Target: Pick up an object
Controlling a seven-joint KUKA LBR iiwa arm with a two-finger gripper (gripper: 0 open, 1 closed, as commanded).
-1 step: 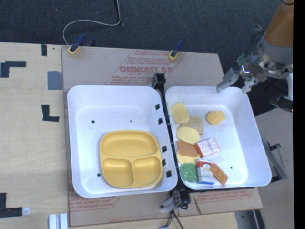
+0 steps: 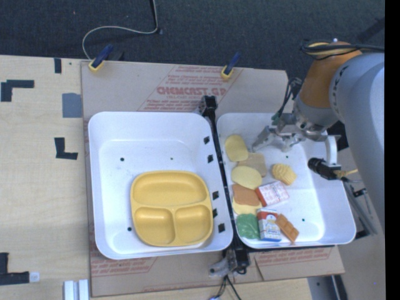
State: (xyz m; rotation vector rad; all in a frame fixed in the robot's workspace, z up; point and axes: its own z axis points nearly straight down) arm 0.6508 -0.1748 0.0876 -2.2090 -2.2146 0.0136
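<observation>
Gripper [image 2: 279,137]: hovering over the upper part of the right bin [image 2: 325,220], fingers spread wide, nothing between them that I can see. Right bin contents, below and left of it: yellow and tan food pieces [image 2: 245,175], red-and-white packet [image 2: 273,194], green block [image 2: 247,226]. Left bin [image 2: 109,142]: one yellow divided tray [image 2: 171,206].

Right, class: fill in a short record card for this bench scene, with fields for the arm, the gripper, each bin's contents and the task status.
arm: grey with orange band, reaching in from the right
gripper: over the right bin's upper part, nothing seen between its fingers
left bin: one yellow divided tray
right bin: small toy foods in a cluster, including a green block and a ridged yellow piece
task status: no object picked up yet
</observation>
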